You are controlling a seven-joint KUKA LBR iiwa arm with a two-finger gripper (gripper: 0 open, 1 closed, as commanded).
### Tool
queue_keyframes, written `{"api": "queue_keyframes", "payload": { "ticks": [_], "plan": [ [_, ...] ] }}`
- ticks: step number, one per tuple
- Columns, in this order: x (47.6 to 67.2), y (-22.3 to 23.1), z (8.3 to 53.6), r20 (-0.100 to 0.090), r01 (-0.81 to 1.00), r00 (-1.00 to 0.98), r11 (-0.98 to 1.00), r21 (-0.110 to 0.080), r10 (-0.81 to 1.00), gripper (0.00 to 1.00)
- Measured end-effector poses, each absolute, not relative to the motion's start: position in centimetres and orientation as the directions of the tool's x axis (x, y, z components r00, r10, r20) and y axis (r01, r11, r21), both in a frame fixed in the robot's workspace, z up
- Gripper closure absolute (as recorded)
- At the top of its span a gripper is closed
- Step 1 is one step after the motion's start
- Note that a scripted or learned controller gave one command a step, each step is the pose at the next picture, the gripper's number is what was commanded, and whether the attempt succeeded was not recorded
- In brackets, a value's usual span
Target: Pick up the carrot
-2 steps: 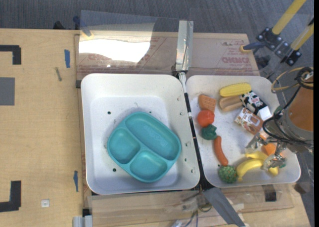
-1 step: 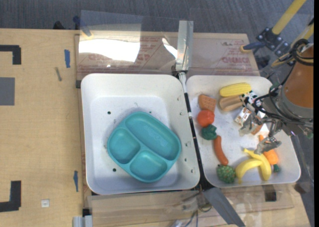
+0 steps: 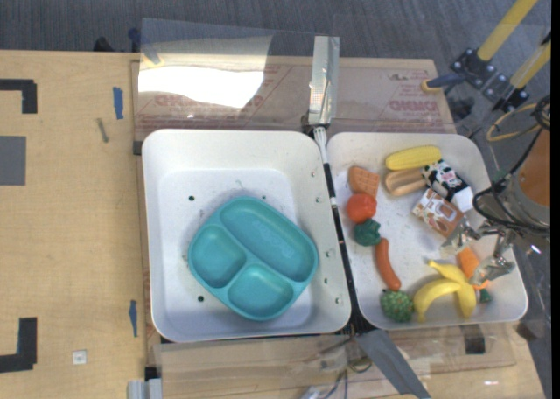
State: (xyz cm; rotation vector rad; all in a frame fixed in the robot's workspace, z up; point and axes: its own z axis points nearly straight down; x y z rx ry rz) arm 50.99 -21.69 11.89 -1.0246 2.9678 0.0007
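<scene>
My pincer point(image 3: 481, 253) sits over the carrot point(image 3: 470, 262) in the right bin point(image 3: 507, 301), just behind the banana point(image 3: 446, 292); the divided plate point(image 3: 252, 255) lies in the left bin point(image 3: 166, 213).

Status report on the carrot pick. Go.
Gripper low in right bin, jaws around the carrot. Carrot not lifted. Banana tight alongside, snack packet just behind.

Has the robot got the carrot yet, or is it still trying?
Not yet lifted. The gripper is already down in the right bin, right at the carrot, which lies beside the banana. Whether it actually holds the carrot is too hard to see. Left to do: grab it firmly and lift it out of the bin.
</scene>
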Motion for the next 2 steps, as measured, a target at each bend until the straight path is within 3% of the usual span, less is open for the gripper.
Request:
{"api": "queue_keyframes", "payload": {
  "ticks": [1, 2],
  "plan": [
    [51.4, -14.2, 19.4, -0.011, -0.338, -0.941, 0.941, -0.004, -0.338, 1.00],
    [49.2, -20.6, 15.6, 0.000, -0.371, -0.929, 0.929, 0.001, -0.371, 1.00]
  ]
}}
